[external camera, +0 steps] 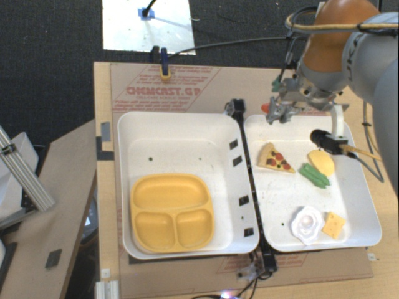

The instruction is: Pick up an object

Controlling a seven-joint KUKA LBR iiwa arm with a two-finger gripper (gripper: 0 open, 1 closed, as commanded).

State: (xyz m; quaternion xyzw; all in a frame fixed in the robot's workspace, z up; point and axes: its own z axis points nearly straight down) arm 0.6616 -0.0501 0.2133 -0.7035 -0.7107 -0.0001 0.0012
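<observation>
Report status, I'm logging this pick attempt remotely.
Tool high over right bin's far edge, carrying nothing visible. Pizza slice nearest below, untouched. Nothing lying between them.

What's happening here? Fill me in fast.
A grey arm reaches in from the right, its hand hovering over the far edge of the right bin. It holds nothing. That bin has a pizza slice, a green pod, a yellow wedge, a cheese piece and a fried egg. The left bin holds a yellow tray. Nothing is picked yet.
</observation>
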